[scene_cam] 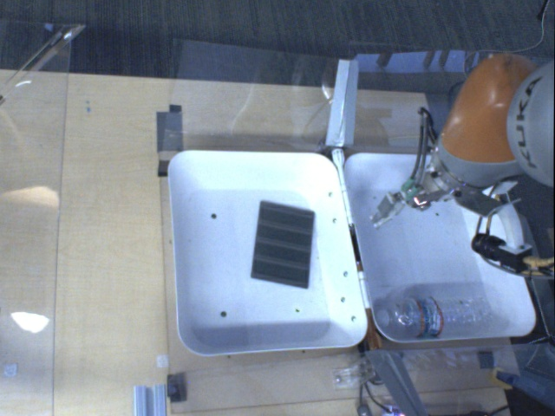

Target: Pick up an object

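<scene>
Wooden bench (95,258) under a dark carpeted floor strip at 12 o'clock, bearing two shallow white bins side by side. Left bin (195,319): squarish, rounded corners, holding a dark ribbed rectangular pad (284,243) lying flat near its centre, long axis tilted slightly toward 1 o'clock, apart from every wall. Right bin (381,258): touching or just beside the left bin along a shared edge, partly covered at 3 o'clock by the arm. Clear plastic bottle (431,315) with a blue-and-brown label band lying on its side against the right bin's 6 o'clock wall, long axis running from 9 to 3 o'clock. Grey arm with orange band (486,111) reaching in from 3 o'clock, wrist over the upper part of the right bin. Gripper (392,206) pointing toward 8 o'clock, above bare bin floor near the dividing edge, well apart from the bottle and holding nothing visible; finger spread impossible to tell at this angle. Grey metal post (342,102) standing at 12 o'clock of the bins' junction. Transparent panel edges visible across the bench at 9 and 12 o'clock.
</scene>
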`<state>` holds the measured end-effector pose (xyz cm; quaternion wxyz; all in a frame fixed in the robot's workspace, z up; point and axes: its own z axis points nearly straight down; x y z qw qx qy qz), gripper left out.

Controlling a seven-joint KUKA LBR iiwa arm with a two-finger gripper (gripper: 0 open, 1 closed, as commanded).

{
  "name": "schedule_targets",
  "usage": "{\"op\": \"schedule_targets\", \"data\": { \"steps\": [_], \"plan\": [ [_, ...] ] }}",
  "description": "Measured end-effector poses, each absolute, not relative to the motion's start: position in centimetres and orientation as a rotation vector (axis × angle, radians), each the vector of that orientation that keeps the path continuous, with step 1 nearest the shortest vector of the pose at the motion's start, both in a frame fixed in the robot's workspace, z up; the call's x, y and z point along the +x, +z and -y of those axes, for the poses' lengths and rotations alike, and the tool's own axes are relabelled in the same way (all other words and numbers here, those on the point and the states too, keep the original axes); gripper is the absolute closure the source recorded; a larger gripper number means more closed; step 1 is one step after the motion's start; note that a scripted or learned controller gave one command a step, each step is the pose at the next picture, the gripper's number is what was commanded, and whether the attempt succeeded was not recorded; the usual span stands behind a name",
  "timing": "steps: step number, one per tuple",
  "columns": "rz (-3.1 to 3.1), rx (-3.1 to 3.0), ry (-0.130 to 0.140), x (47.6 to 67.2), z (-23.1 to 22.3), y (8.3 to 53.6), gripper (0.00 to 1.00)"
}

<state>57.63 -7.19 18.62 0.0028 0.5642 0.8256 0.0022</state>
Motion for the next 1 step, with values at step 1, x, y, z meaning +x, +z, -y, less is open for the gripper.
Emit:
{"op": "schedule_targets", "data": {
  "steps": [1],
  "plan": [
    [-2.439,1.976,0.004,53.14,9.12,12.49,0.0]
  ]
}}
